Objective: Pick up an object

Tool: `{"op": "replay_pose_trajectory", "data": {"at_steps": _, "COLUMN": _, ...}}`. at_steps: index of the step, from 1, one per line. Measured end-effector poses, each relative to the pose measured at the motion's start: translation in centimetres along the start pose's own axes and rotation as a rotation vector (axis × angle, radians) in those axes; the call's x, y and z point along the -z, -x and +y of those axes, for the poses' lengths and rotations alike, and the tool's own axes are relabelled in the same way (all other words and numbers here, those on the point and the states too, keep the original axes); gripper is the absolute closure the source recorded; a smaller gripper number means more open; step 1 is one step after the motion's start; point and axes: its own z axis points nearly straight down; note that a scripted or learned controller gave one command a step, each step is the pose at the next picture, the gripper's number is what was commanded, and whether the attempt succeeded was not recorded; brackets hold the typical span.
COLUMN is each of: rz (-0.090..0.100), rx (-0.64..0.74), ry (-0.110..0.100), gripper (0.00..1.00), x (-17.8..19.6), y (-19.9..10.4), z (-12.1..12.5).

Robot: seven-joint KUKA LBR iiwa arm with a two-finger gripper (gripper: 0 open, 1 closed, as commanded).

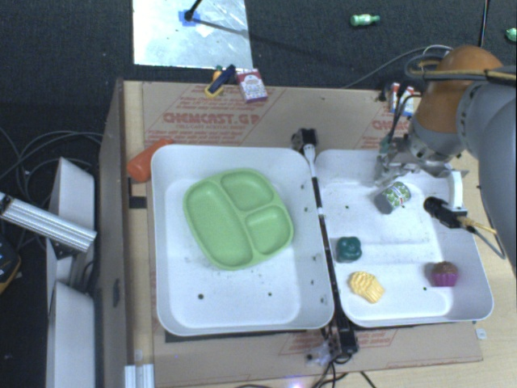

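**Gripper poised over a small can in the right-hand bin**

The arm [477,95] entered from three o'clock and reached over the upper part of the right bin [477,297]. The gripper [396,168] hung at about one o'clock of that bin's centre, its metal fingers pointing down. Whether the gripper was released or clenched could not be told, and nothing was seen between its parts.

The nearest candidate for the pick was a small can [393,196] with a green-and-white label, lying on its side just beside the gripper, toward six o'clock from it. The can's long axis ran roughly from two o'clock to eight o'clock. Whether gripper and can touched could not be determined.

Three further objects lay lower in the same bin, well apart from the gripper: a dark green toy [349,249] at seven o'clock from the can, a yellow toy [366,286] below that, and a purple toy [443,274] near the bin's lower right corner. The left bin [174,297] held a green divided plate [237,217].

In judgement, the coming move turned on a short shift toward six o'clock, with the fingers set across the can's long axis.
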Motion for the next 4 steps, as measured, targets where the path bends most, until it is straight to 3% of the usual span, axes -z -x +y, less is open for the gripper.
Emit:
{"op": "replay_pose_trajectory", "data": {"at_steps": 1, "rz": 0.0, "rx": 0.0, "ry": 0.0, "gripper": 0.0, "x": 0.0, "y": 0.0, "z": 0.0}}
{"op": "replay_pose_trajectory", "data": {"at_steps": 2, "rz": 0.0, "rx": 0.0, "ry": -0.004, "gripper": 0.0, "x": -1.1, "y": 1.6, "z": -3.3}}
{"op": "replay_pose_trajectory", "data": {"at_steps": 3, "rz": 0.0, "rx": -0.001, "ry": -0.002, "gripper": 0.0, "x": 2.6, "y": 3.7, "z": -4.0}}
{"op": "replay_pose_trajectory", "data": {"at_steps": 4, "rz": -0.008, "rx": 0.001, "ry": 0.013, "gripper": 0.0, "x": -0.5, "y": 0.2, "z": -6.2}}
